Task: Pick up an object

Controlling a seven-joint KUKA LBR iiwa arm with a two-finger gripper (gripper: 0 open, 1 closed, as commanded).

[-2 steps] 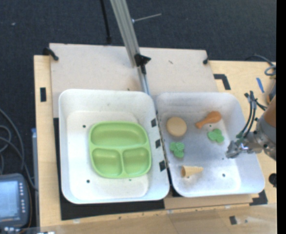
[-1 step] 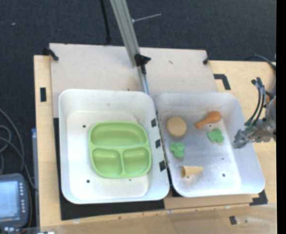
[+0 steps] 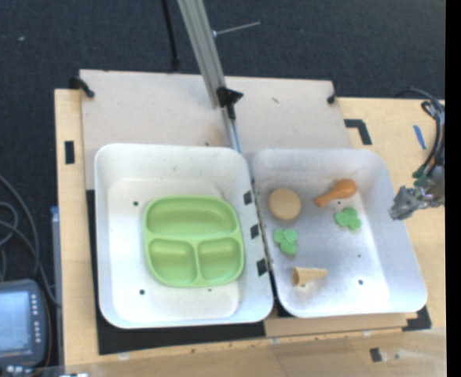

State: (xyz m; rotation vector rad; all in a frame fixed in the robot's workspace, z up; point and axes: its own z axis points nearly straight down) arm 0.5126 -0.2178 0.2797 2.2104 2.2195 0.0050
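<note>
Gripper (image 3: 409,202) sits at the right bin's (image 3: 387,277) outer rim, finger state indeterminable, clear of the drumstick (image 3: 336,192), round bun (image 3: 284,203), green pieces and cone (image 3: 308,276) inside.

The grey two-finger pincer (image 3: 409,203) hangs at the right white bin's (image 3: 387,273) outer rim. Left of it lie the green clover-shaped toy (image 3: 348,219), orange drumstick toy (image 3: 336,192) and round tan bun (image 3: 284,204); farther left, the green divided plate (image 3: 192,239).

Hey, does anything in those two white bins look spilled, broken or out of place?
Nothing stands out. The green divided plate lies flat in the left bin. In the right bin, the round tan piece, drumstick, two green pieces and cone lie apart.
</note>
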